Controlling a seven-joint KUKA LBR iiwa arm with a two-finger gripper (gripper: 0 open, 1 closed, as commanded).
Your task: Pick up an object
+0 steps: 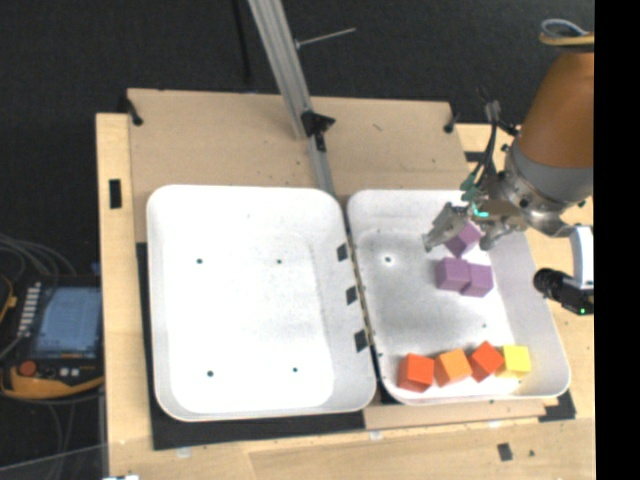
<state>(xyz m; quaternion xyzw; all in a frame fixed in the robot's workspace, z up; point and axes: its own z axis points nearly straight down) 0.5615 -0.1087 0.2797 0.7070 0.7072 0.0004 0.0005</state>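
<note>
My gripper (466,230) hangs over the back right part of the right bin (400,298). A small purple block (463,238) sits between its two grey fingers, and the fingers are shut on it. The block is raised a little above the bin floor. Just below it, two more purple blocks (466,275) lie close together on the floor of the bin. Along the bin's front wall runs a row of blocks: red-orange (416,371), orange (453,366), red (487,359) and yellow (517,358).
The left bin (245,298) lies beside the right one, divided from it by a rim with black clips (352,293). A slanted metal rail (290,68) rises behind the bins. The wooden bench edge (300,438) runs along the front.
</note>
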